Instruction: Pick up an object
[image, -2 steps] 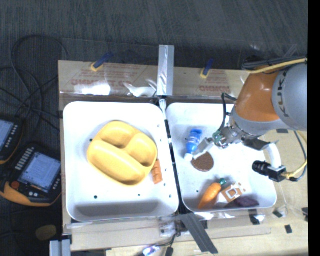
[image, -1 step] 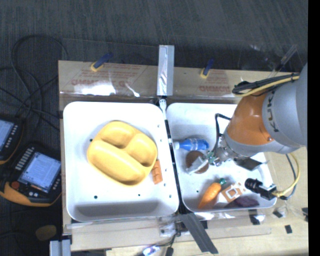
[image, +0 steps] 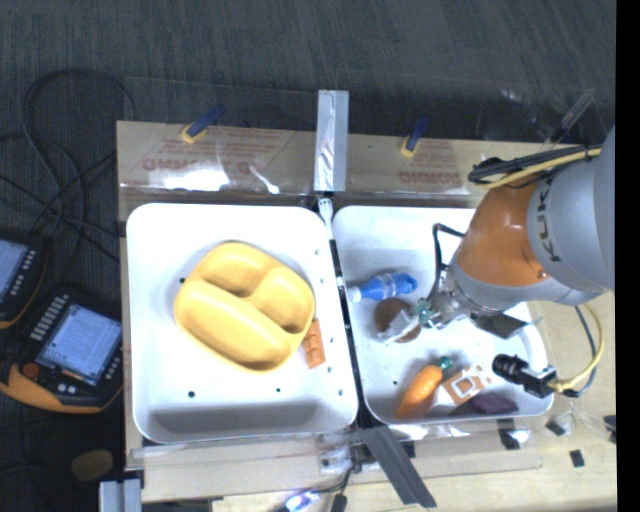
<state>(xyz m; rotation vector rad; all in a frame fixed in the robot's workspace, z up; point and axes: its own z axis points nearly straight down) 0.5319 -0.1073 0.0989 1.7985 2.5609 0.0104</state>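
Dark carpet and cables round a plywood bench (image: 140, 150), left bin (image: 150, 400) holding a big yellow bun-shaped object (image: 245, 305) with bare floor along its near edge, right bin (image: 360, 250) more crowded — gripper (image: 420, 318) low beside a brown object (image: 393, 318), its grip impossible to tell — carrot (image: 418, 390) near the front rim, blue bottle (image: 385, 288).
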